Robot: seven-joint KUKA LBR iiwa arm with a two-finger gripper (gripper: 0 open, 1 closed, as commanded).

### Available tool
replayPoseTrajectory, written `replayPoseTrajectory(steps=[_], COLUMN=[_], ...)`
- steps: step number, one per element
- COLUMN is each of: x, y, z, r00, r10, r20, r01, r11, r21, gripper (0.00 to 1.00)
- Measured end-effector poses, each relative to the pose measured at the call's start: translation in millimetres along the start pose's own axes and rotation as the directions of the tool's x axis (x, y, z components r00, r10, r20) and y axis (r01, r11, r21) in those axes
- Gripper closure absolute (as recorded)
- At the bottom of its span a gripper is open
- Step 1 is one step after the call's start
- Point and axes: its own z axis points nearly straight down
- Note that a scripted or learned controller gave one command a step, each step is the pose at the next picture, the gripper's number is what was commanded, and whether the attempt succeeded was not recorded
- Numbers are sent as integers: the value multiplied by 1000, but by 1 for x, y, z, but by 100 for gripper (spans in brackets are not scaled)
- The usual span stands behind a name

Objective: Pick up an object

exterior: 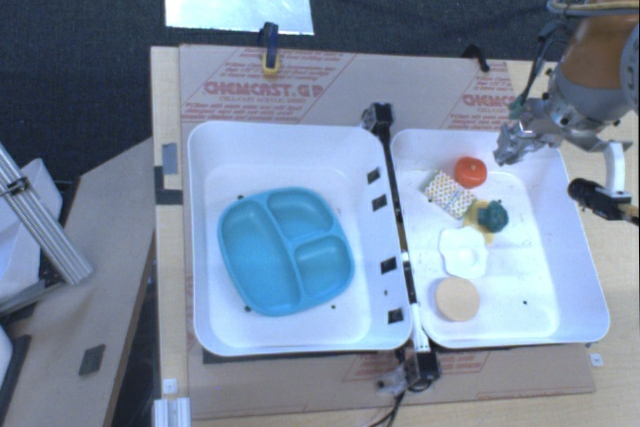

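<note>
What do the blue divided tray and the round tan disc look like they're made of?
The blue divided tray looks like moulded plastic: uniform colour, smooth rounded compartments, soft sheen. The round tan disc looks matte, possibly cork, wood or toy-food plastic; the view is too coarse to tell.

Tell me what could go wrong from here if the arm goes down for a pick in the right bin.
1. The small orange-red round object, the checkered yellow-white block and the teal and yellow toy lie close together, so a descent could nudge a neighbour or catch two at once.
2. The flat white fried-egg piece and flat tan disc lie low and may slip.
3. The gripper sits near the right white bin's back rim; it could clip it.
</note>
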Motion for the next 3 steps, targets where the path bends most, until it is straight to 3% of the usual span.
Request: replayPoseTrajectory(steps=[1,3], x=[-8,95], y=[-3,-5], z=[-50,-45], r00=[1000,1000], r10=[1,-7], r20=[0,-3], r01=[-1,7], r11=[1000,1000], r21=[0,6], gripper=[100,100])
